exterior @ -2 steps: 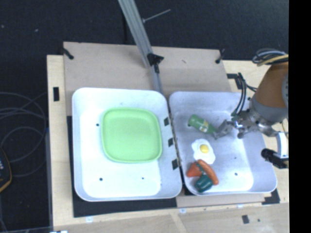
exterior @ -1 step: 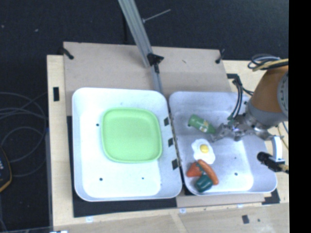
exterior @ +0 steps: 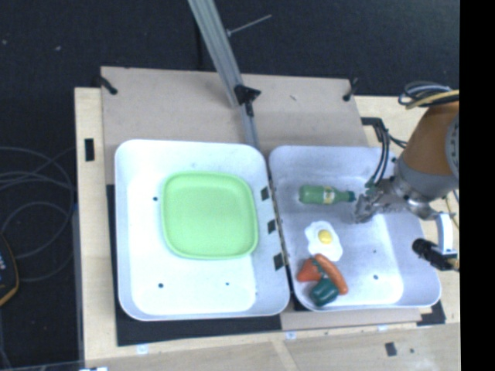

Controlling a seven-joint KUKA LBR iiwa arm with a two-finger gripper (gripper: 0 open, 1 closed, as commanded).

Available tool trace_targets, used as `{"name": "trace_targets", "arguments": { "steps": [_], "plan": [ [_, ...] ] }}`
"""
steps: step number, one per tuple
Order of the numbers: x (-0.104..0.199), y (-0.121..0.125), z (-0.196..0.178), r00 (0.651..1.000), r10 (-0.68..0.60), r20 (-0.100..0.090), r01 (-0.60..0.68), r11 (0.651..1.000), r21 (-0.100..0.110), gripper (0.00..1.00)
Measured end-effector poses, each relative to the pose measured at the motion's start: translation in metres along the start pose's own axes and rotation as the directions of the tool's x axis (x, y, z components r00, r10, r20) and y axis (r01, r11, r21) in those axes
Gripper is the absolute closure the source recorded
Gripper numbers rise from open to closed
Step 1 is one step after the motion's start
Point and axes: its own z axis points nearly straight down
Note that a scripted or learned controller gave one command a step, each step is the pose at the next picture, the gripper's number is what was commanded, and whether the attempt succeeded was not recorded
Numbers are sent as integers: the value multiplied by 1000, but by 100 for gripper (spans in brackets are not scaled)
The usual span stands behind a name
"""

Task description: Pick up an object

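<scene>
In the right bin [exterior: 387, 284] lie a green bottle [exterior: 325, 195] on its side, a fried-egg toy [exterior: 323, 239], and a cluster of an orange carrot-like piece and a dark green piece [exterior: 323, 278] near the front. My gripper [exterior: 366, 205] hangs low over the bin just right of the bottle's cap end, pointing down and left. Nothing shows between its fingers. The arm's orange band [exterior: 428, 141] sits above it at the right.
The left bin [exterior: 135, 230] holds a light green square plate [exterior: 209, 215]. A grey pole [exterior: 220, 45] slants up from the divider between the bins. Black cables run near the arm at the right edge.
</scene>
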Motion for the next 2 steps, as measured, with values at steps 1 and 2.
{"name": "trace_targets", "arguments": {
  "steps": [1,2],
  "plan": [
    [-2,2,-63,1000,0,1,0,1000,-3,100],
    [-3,2,-92,1000,0,0,0,1000,-1,100]
  ]
}}
